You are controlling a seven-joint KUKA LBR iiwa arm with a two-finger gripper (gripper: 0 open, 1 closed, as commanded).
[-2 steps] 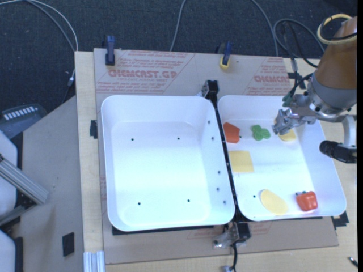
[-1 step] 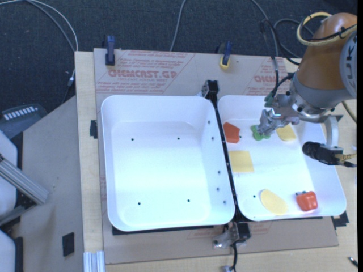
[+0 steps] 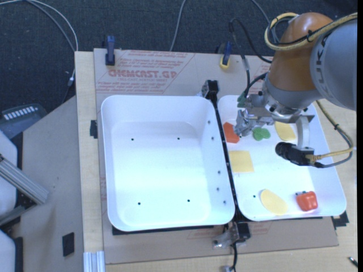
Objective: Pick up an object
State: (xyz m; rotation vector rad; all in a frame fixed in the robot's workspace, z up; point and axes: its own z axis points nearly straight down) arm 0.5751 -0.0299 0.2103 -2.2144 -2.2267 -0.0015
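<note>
My gripper (image 3: 245, 126) hangs low in the right bin (image 3: 326, 169), near its far left part, under the grey and orange wrist. An orange-red piece (image 3: 229, 133) lies just left of the fingertips, against the bin's left wall. A small green piece (image 3: 261, 134) sits just right of them. A yellow oval (image 3: 285, 131) lies further right, partly under the arm. A yellow square slice (image 3: 241, 161) lies in front of the gripper. Near the front of the bin are a yellow oval (image 3: 274, 202) and a red-orange pepper-like toy (image 3: 307, 200).
The left bin (image 3: 113, 152) stands beside the right one, divided by a black rail (image 3: 221, 152). A black cable end (image 3: 295, 153) hangs over the right bin. Blue clamps (image 3: 109, 49) hold the board at the back edge.
</note>
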